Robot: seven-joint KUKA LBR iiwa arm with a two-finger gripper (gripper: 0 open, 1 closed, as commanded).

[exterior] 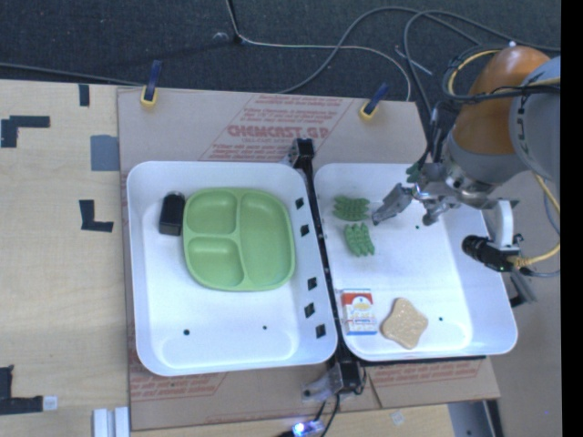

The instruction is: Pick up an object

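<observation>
While the gripper (410,203) hangs spread and empty, drop it squarely over the far green piece (351,208). Close low, clear of the nearer one (359,239).

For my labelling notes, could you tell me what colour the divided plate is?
Light green; the divided plate shows in the camera view.

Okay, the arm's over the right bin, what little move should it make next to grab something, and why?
Probably a short shift toward the divider and down onto the nearest green piece. The gripper hovers over the right bin just beside that piece, fingers open with nothing between them. The second green piece, the toast-shaped item and the small carton lie farther off.
</observation>
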